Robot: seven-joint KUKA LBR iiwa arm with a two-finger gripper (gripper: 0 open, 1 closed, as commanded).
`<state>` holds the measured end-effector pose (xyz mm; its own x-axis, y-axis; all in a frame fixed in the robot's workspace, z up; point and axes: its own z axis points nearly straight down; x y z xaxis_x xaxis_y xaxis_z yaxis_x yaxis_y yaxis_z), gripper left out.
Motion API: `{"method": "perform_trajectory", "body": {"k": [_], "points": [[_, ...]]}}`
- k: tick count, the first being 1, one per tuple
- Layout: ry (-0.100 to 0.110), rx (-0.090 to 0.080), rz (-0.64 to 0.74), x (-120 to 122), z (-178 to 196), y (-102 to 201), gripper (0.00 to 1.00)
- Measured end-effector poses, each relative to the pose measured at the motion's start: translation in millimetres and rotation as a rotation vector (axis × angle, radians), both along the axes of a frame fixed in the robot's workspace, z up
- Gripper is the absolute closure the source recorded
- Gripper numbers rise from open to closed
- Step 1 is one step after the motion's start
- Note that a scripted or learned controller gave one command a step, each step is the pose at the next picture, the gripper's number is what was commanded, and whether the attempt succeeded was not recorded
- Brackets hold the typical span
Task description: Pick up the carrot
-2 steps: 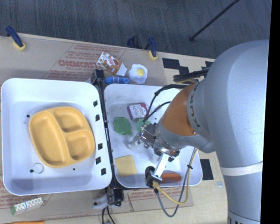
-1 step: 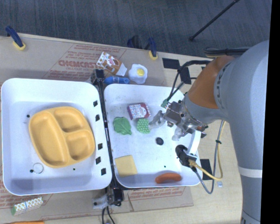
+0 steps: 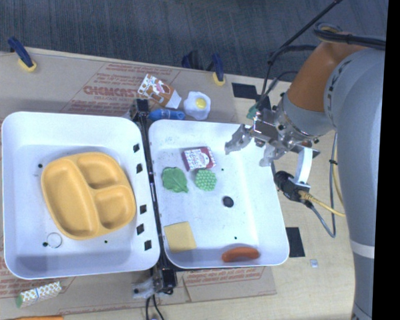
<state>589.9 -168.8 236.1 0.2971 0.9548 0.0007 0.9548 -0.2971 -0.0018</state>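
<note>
Carrot (image 3: 240, 254) | orange, stubby (lying flat) | right bin (image 3: 273, 193) | fingers (image 3: 235, 143) apart

A mustard-yellow divided plastic tray (image 3: 88, 195) sits in a plain white left bin (image 3: 14, 133); the matching white right bin (image 3: 268, 206) holds two leafy green toy pieces (image 3: 175, 180), a pale yellow square slice (image 3: 180, 236), a dark red packet (image 3: 198, 158) and an orange-red sausage-shaped piece (image 3: 240, 254)
</note>
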Motion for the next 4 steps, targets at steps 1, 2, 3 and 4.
{"method": "perform_trajectory", "body": {"k": [1, 2, 3, 4], "points": [[0.007, 0.001, -0.374, 1.6, -131.7, 54.4, 0.0], [0.004, 0.0, -0.598, 60.1, -123.7, 17.1, 0.0], [0.009, 0.0, -0.589, 60.1, -113.8, 18.5, 1.0], [0.001, 0.0, -0.414, 15.3, -11.4, -32.3, 1.0]]}}
